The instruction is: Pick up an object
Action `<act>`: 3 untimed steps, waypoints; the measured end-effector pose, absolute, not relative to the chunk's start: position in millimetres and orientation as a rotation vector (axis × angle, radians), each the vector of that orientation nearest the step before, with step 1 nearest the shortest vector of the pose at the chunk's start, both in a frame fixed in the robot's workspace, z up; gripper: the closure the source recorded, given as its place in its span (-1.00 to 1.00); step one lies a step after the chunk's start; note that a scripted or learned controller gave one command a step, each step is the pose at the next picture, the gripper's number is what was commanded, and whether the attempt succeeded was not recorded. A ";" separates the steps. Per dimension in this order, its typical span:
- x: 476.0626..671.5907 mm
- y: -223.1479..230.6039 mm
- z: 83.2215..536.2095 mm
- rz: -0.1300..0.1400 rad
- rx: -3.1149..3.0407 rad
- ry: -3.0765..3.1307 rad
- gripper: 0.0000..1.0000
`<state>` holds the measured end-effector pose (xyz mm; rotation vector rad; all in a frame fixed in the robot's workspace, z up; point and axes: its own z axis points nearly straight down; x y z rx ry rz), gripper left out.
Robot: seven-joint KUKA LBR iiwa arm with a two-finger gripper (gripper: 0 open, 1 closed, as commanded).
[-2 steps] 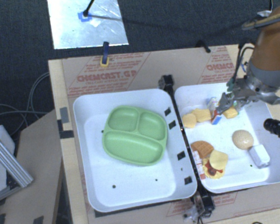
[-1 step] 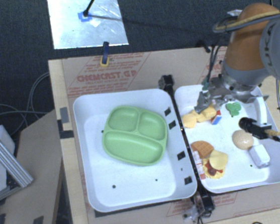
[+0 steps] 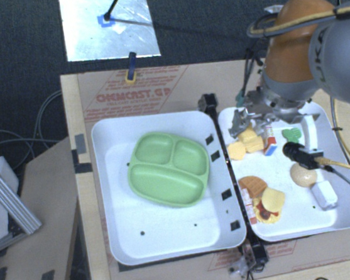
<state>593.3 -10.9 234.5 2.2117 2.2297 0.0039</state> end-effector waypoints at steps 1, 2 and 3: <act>580.1 -12.1 227.8 -0.002 2.221 2.223 1.00; 599.7 -15.1 220.4 0.002 2.215 2.224 1.00; 594.0 -12.8 234.1 0.003 2.214 2.226 1.00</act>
